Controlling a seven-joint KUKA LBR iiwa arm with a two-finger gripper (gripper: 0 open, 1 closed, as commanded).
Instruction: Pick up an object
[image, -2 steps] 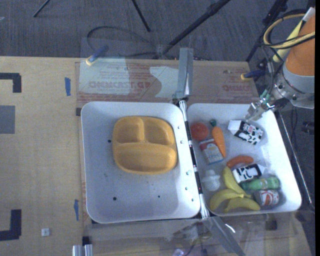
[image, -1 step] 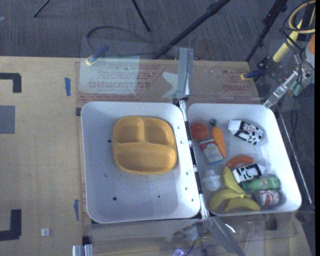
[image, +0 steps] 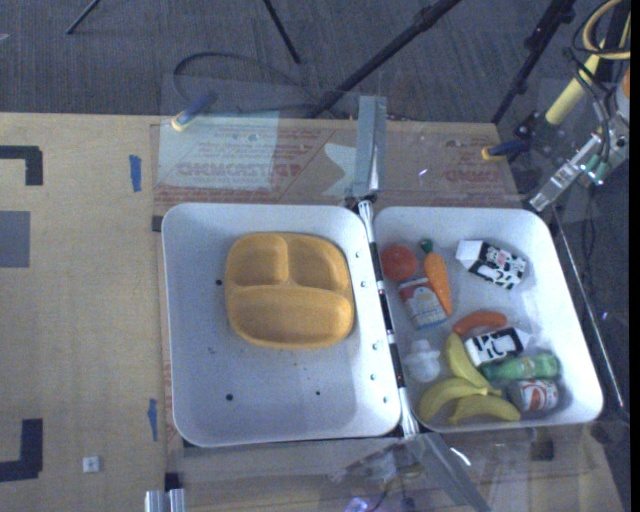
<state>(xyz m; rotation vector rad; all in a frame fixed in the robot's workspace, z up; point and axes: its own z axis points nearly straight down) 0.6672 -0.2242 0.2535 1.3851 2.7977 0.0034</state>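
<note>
Yellow divided plastic tray (image: 289, 289) alone in left white bin (image: 190, 330); toy food crowds right white bin (image: 575, 330), ready for picking; gripper state: cannot tell.

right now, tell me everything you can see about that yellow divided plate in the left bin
The yellow divided plate looks like matte moulded plastic, a rounded rectangle with raised ridges splitting it into three compartments: two smaller ones on the far side and one wide one on the near side. No food shows in any compartment. It lies flat and right side up on the floor of the left bin, toward the far half, slightly turned. Nothing touches it except the bin floor; its right edge sits close to the bin's right wall.
</note>
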